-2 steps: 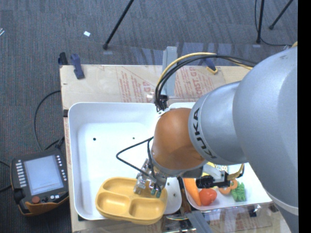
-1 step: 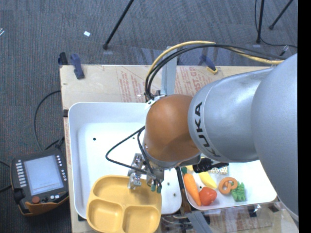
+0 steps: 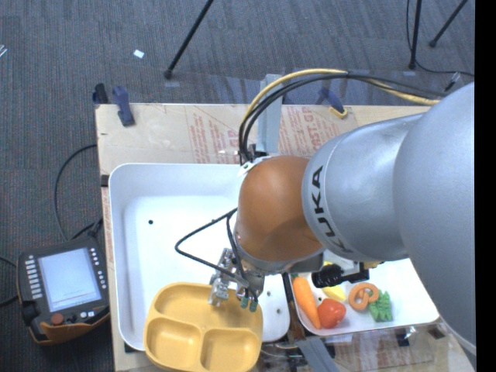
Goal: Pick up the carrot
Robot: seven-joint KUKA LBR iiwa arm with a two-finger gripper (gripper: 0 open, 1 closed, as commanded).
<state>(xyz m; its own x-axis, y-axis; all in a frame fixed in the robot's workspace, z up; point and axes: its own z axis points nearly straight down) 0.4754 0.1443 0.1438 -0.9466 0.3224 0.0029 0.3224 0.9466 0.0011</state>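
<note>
The orange carrot (image 3: pixel 306 301) lies in the right bin (image 3: pixel 418 308), near its left wall, pointing toward the front. Beside it sit a red tomato (image 3: pixel 332 313), a pretzel (image 3: pixel 363 295), a green leafy piece (image 3: pixel 380 307) and a yellow item (image 3: pixel 335 292). My gripper (image 3: pixel 232 293) hangs in the left bin (image 3: pixel 155 208), over the back right edge of the yellow divided tray (image 3: pixel 203 338). It is well left of the carrot, and nothing shows between its fingertips. The big grey and orange arm covers much of the right bin.
A black cable loops across the floor of the left bin (image 3: pixel 194 242). A teach pendant (image 3: pixel 66 293) lies on the floor to the left. Tripod legs stand behind the bench. A cardboard sheet (image 3: pixel 194 134) covers the bench's back.
</note>
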